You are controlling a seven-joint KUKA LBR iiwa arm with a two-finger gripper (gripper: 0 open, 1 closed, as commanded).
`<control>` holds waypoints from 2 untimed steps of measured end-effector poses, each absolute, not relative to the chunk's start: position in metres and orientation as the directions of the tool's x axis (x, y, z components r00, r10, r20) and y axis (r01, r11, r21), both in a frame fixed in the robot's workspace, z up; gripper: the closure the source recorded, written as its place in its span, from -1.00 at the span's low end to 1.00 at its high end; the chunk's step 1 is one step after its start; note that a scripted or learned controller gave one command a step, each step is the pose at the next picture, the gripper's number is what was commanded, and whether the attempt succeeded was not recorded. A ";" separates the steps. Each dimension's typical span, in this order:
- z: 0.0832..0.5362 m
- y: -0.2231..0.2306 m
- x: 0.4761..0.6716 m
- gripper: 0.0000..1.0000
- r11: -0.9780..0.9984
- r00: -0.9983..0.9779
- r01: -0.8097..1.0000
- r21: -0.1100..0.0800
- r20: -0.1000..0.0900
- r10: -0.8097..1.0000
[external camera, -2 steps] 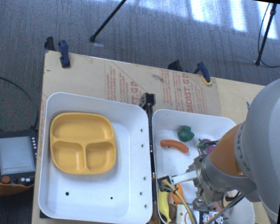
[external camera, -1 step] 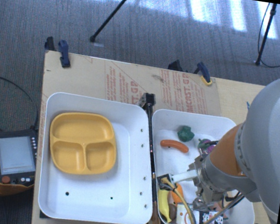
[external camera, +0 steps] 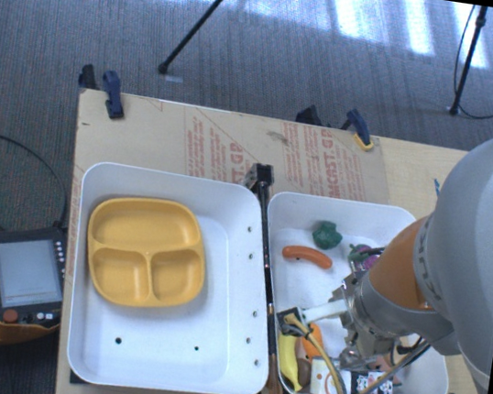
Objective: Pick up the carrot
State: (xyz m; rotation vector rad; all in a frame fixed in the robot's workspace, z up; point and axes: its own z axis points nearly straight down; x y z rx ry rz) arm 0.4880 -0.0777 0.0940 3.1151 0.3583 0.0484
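- Clearly, the arm (external camera: pixel 463 235) is the biggest thing in the scene. It comes in from the right and covers the right and near part of the right bin (external camera: pixel 338 202).
- The left bin (external camera: pixel 157 354) carries a yellow divided plate (external camera: pixel 145 250). I judge it has no part in the coming move.
- The gripper (external camera: pixel 356 353) hangs low over the near half of the right bin, above a heap of small items. Whether it is open or closed I cannot tell, because the wrist hides its tip, and I see nothing held in it.
- The heap under it includes a yellow piece (external camera: pixel 291 364) and a small orange piece (external camera: pixel 312 339). They are too crowded together to name with certainty.
- The carrot (external camera: pixel 307 256), as I judge it, is the orange-red stick that lies alone on the white floor in the far left part of the right bin. It is close to the wall between the two bins.
- Its long axis runs left to right, almost parallel to the far rim.
- From the gripper the carrot lies to the far left and well apart, with bare floor between them. So the move needs travel away from the heap, and a grasp across the short width of the carrot.
- A small green item (external camera: pixel 326 235) sits just beyond the carrot on its far side. It is near but not touching, and it could get in the way.
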 end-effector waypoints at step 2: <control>0.090 -0.078 0.481 -1.00 -0.785 0.785 0.620 0.003 0.012 0.620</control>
